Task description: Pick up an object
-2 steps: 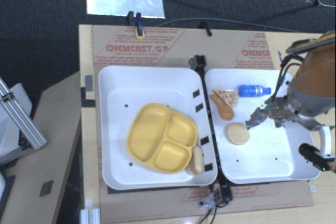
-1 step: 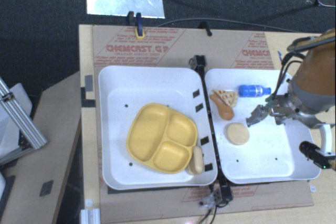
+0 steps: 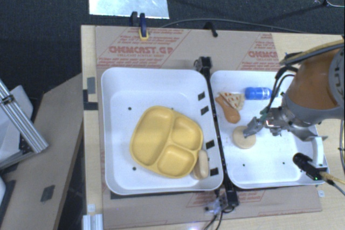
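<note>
Since the tan disc (image 3: 244, 139) lies flat in the right bin (image 3: 269, 172), just under the tool (image 3: 253, 127), you risk fingers skidding over its low rim. Tool's state: cannot tell. Cone (image 3: 229, 105) sits near.

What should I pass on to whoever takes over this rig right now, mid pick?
Gripper: low in the right bin, right at the round tan disc; nothing visibly between its fingers.
Right bin also holds the ice cream cone toy and the blue bottle, near the far wall.
Left bin: yellow divided plate, with a beige piece at its near right edge.
Done: approach to the disc.
Left: grasp and lift; no pick confirmed.
</note>
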{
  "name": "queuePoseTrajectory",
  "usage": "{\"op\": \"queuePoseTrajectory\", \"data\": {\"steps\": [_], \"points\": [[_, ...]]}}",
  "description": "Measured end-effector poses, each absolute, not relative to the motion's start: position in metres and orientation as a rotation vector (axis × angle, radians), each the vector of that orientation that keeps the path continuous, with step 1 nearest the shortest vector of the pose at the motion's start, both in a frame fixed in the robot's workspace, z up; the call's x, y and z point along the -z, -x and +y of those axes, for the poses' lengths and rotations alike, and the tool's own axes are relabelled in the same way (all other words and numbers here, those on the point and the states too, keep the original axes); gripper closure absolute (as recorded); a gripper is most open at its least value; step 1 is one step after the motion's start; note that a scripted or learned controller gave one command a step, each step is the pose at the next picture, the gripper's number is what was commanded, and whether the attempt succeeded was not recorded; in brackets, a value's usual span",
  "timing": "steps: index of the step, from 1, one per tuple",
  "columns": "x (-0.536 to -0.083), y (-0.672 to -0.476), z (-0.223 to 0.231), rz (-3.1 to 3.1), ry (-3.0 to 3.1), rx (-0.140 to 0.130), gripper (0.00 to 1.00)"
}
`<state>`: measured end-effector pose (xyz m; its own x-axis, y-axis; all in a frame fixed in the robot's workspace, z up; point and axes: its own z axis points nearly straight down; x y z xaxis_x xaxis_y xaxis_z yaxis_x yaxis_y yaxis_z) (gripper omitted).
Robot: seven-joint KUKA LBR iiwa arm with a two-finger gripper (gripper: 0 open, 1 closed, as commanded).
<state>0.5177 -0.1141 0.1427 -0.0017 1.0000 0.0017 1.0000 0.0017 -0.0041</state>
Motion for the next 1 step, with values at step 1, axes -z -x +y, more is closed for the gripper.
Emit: {"op": "queuePoseTrajectory", "data": {"steps": [1], "points": [[-0.0923, -0.5188, -0.1136, -2.221, 2.220, 0.003, 0.00]]}}
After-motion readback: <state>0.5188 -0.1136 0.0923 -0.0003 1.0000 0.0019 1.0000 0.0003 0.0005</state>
